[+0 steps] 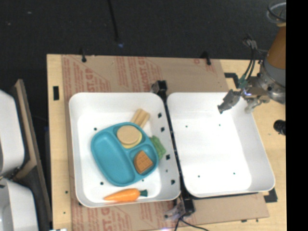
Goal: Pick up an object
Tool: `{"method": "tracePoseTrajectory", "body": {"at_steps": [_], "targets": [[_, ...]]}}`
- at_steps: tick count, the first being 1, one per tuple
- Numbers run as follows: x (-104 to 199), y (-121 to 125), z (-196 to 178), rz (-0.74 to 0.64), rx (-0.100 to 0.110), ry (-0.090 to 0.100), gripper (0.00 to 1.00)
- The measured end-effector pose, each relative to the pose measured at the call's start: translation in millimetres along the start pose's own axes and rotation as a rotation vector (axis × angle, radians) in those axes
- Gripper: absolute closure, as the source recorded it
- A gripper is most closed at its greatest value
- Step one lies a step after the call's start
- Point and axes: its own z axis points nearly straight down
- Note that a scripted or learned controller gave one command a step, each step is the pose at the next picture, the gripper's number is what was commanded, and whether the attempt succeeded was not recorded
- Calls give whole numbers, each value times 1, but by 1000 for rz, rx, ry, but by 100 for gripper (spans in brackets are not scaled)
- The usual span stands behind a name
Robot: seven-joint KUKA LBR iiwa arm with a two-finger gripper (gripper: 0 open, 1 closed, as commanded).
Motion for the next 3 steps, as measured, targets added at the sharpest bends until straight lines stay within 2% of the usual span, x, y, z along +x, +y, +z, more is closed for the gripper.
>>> {"method": "tracePoseTrajectory", "body": {"at_steps": [1, 2, 3], "targets": [[-1, 79, 26, -1, 4, 0, 0], [46, 88, 109, -3, 8, 1, 0], [45, 88, 144, 0, 3, 0, 0]]}}
